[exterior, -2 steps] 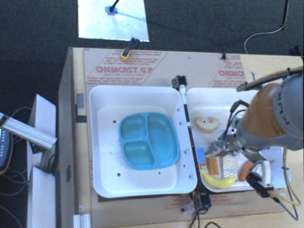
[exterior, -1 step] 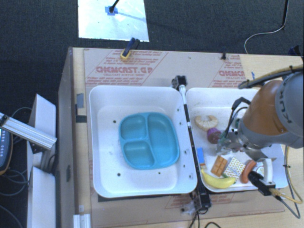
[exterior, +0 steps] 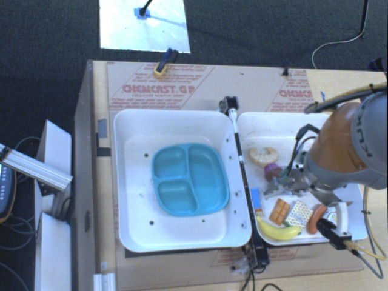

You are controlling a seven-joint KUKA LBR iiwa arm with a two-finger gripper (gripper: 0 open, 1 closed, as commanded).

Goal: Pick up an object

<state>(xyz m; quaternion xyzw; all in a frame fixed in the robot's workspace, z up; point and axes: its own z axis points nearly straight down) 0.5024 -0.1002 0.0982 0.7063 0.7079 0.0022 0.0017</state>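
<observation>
Purple object lies just beside the gripper, upper-left.

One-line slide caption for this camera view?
KUKA arm hangs over right bin of toy food: banana, bagel, sausage; left bin holds blue divided plate.

A: What lies in the right bin?

B: Several small toy foods. A tan ring-shaped pastry lies flat near the bin's left side. Just below and right of it sits a dark purple round fruit.

A: And nearer the front?

B: A yellow banana curves along the front wall. Above it lies an orange waffle-like cracker, with a pale checkered square beside it. To their right, a red-orange sausage lies tilted. A small blue piece rests against the left wall.
</observation>
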